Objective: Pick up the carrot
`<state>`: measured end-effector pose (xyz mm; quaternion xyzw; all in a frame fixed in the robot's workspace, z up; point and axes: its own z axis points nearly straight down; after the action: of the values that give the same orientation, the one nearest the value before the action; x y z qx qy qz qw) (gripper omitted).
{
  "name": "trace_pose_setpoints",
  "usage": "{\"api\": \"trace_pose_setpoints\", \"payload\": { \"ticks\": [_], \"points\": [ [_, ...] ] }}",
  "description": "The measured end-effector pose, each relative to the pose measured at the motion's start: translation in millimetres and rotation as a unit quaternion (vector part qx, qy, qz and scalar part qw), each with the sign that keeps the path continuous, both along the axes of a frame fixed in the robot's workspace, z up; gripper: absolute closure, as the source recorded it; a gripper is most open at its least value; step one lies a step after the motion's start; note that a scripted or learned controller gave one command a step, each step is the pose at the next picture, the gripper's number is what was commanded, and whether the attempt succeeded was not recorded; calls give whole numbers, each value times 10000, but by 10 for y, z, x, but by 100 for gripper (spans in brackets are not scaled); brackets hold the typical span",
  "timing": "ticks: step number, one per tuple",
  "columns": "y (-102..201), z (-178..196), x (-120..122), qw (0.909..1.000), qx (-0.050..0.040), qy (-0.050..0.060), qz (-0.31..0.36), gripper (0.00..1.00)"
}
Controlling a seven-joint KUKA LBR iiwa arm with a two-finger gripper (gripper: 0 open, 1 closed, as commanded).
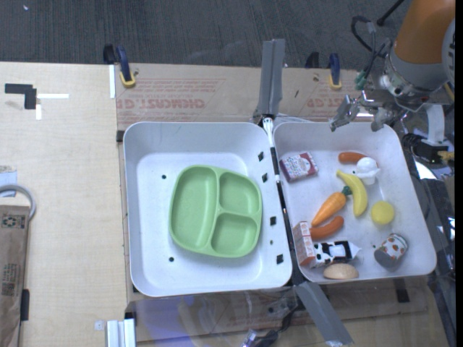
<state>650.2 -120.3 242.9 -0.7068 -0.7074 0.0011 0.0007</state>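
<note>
Fingers of the gripper point(359, 111) look spread, two thin grey prongs standing apart with nothing between them, poised over the far rim of the right bin point(414, 194); the exact gap is hard to judge at this size. Taking the right bin as the landmark, the arm point(428, 27), grey with its orange band, stands just beyond the bin's far right corner. One carrot point(330, 206) lies near the bin's middle, slanted, leafy green tip pointing up toward the far right, well apart from the gripper. Touching that green tip is one banana point(354, 191), curved along the carrot's right side. One red sausage point(326, 227) lies just under the carrot's thick end, close beside it or touching. A second, smaller sausage point(351, 157) sits toward the bin's far side next to one white rounded item point(367, 168). One lemon point(383, 212) rests right of the banana. One red packet point(299, 166) lies near the bin's far left side, with bare floor between it and the carrot. Along the near wall sit one red carton point(304, 243), one black-and-white carton point(337, 251), one bread roll point(341, 271) and one can point(391, 251). Open floor remains left of the carrot, toward the bin's left wall. One left bin point(137, 194) adjoins the right bin's left wall and holds one green divided plate point(215, 211), three compartments, with white floor all around it.
</note>
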Motion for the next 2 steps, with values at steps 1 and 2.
{"api": "trace_pose_setpoints", "payload": {
  "ticks": [1, 2],
  "points": [
    [257, -1001, -610, 9974, 5, 5, 721, 0],
    [332, -513, -306, 9899, -1, -15, 1417, 0]
  ]
}}
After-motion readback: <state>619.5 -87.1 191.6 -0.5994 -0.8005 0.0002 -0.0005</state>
